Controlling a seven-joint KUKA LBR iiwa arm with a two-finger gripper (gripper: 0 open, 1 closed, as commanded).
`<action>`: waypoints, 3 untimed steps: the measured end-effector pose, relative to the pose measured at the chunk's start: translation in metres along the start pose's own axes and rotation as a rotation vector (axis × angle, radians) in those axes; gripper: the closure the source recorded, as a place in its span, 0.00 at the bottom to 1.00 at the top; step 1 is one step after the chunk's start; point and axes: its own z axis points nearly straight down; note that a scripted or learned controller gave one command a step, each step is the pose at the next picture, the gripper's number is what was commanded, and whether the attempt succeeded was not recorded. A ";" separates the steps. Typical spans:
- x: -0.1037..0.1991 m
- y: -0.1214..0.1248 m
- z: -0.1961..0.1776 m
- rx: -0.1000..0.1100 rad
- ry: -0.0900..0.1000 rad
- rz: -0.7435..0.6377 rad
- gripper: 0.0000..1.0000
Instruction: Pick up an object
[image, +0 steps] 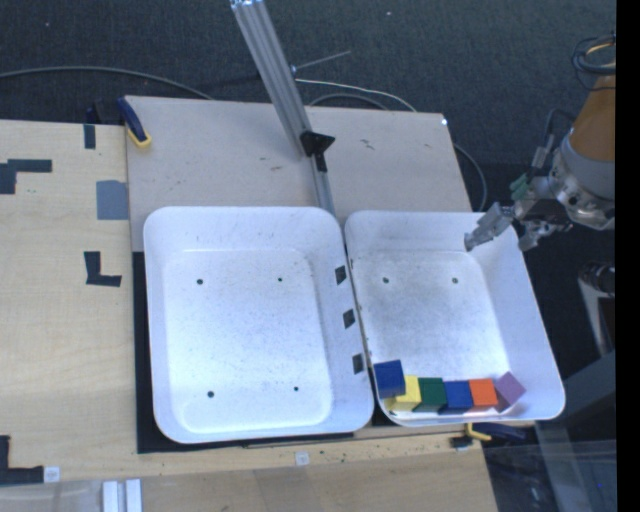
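Several small blocks lie in a row along the near wall of the right bin (430, 300): a blue block (388, 377), a yellow block (405, 399), a green block (431, 392), a second blue block (458, 396), an orange block (483, 392) and a purple block (510, 386). My gripper (507, 233) hovers over the bin's far right rim, well away from the blocks. Its two fingers stand apart, open, with nothing between them.
The left bin (240, 320) sits beside the right one, sharing a raised middle edge. A slanted metal rail (285, 90) crosses the bench behind the bins. A blue and yellow tool (133, 122) lies at the bench's far left corner.
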 end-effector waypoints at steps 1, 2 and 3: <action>0.063 -0.008 -0.057 -0.006 0.002 -0.006 0.00; 0.116 -0.028 -0.073 -0.002 0.003 -0.005 0.00; 0.088 -0.075 -0.035 0.005 0.000 0.005 0.00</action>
